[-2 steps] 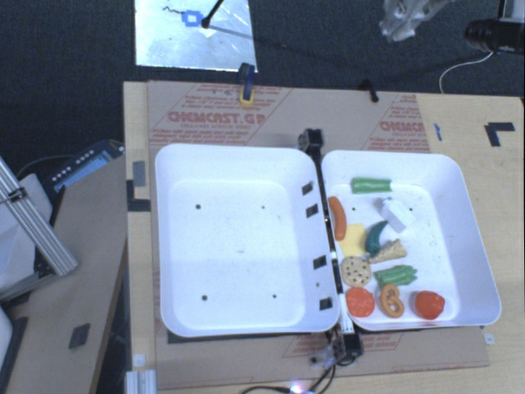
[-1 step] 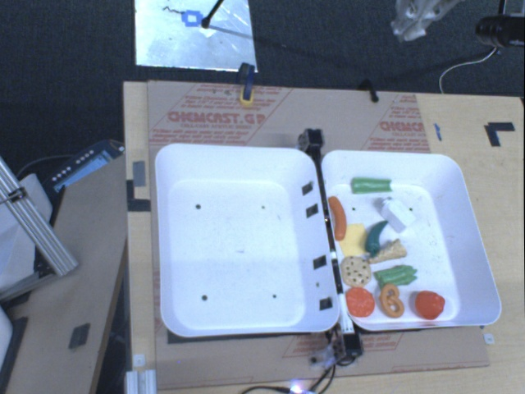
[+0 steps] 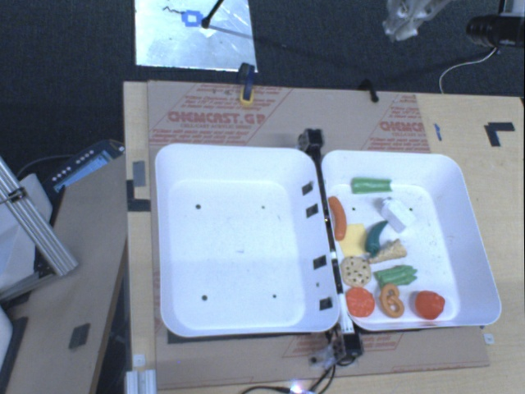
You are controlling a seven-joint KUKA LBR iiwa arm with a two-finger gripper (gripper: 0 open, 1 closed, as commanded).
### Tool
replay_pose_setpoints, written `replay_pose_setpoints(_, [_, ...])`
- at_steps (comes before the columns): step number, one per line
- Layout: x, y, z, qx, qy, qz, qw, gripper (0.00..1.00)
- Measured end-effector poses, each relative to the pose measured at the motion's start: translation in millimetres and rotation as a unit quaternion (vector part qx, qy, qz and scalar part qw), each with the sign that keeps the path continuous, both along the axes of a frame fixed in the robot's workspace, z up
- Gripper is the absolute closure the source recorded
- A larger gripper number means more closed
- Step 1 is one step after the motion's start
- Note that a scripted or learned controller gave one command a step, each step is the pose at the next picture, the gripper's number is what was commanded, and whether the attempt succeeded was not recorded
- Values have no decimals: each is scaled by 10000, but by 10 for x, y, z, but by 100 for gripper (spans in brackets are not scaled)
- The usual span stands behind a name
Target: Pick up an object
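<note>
Hanging beyond the bench's far edge, the gripper [image 3: 408, 15], its opening impossible to tell, has the toy food [image 3: 373, 240] in the right bin [image 3: 474, 220] lying well nearward.

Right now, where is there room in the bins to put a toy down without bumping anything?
The left bin has bare white floor from wall to wall. In the right bin, only the strip along its right wall is bare. Its left side is crowded: sausage, cheese, cracker, tomato, pretzel.
</note>
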State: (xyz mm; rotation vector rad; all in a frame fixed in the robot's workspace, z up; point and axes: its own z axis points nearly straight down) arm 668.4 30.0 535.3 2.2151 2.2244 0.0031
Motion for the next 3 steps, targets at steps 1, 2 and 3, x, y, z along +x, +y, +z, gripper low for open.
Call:
replay_pose_setpoints(1, [0, 53, -1, 1, 1, 2, 10000, 100])
replay_pose_setpoints(2, [0, 174, 0, 1, 0, 6, 10000, 100])
replay_pose_setpoints(3, [0, 217, 1, 0, -1, 4, 10000, 100])
